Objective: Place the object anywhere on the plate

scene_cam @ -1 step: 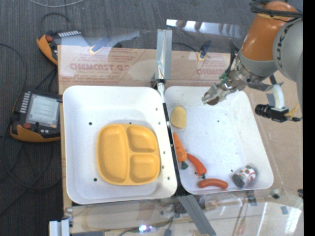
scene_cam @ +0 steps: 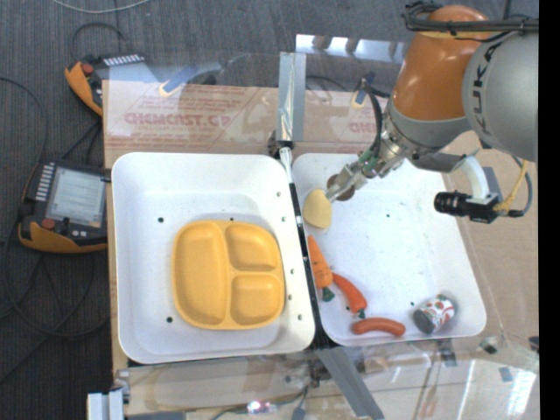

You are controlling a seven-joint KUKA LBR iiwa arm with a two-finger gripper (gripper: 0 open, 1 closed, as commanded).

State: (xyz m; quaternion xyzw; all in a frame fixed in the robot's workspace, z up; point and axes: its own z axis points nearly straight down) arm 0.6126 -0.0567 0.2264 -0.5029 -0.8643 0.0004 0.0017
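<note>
we're looking down on two shallow white bins side by side on the counter. the left white bin (scene_cam: 140, 322) carries the yellow three-compartment plastic plate (scene_cam: 229, 274), all its sections bare. over in the right white bin (scene_cam: 411, 234), along the left wall, an orange toy carrot (scene_cam: 318, 265) lies just beside an orange-red toy chilli pepper (scene_cam: 350, 293), with a red toy sausage (scene_cam: 378, 327) near the front edge and a small grey-and-red can (scene_cam: 434, 314) tipped over in the front right corner. the raised rims between the two bins stand between these pieces and the plate. the pale yellow rounded toy piece (scene_cam: 318, 209) sits by the right bin's left wall, right at the tip of the jaws (scene_cam: 339, 187), touching or nearly so. whether the jaws are parted or closed, we can't tell from here.
</note>
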